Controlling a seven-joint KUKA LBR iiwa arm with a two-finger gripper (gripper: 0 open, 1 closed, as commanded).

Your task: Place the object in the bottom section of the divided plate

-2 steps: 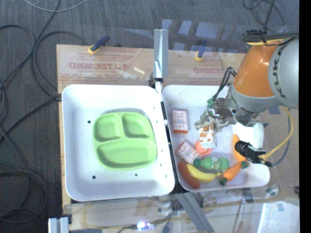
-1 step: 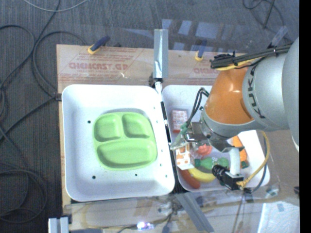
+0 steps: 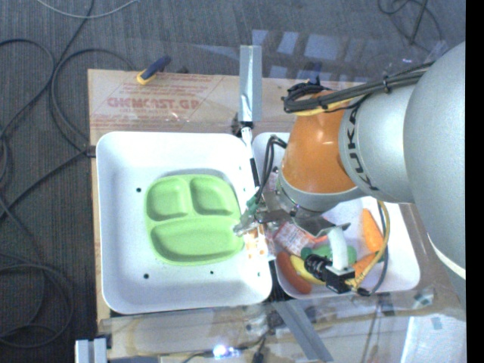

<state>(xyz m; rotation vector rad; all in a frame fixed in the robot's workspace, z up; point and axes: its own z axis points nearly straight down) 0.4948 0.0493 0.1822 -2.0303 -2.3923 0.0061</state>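
The object the task means cannot be told apart for sure: a jumble of small items (image 3: 325, 252) lies in the right bin (image 3: 404, 274), under the arm's wrist, while the green divided plate (image 3: 193, 218) sits in the left bin (image 3: 121, 203) with its wide bottom section bare. The gripper (image 3: 253, 225) hangs over the bins' shared wall by the plate's right rim, and whether it is spread or pinching anything I cannot tell. To do this step well, I judge, it should confirm a firm hold, then cross low to that wide section's middle before releasing

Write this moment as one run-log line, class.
arm: over right bin | gripper: at bins' divider | green divided plate: left bin, bottom section bare | placement: not done
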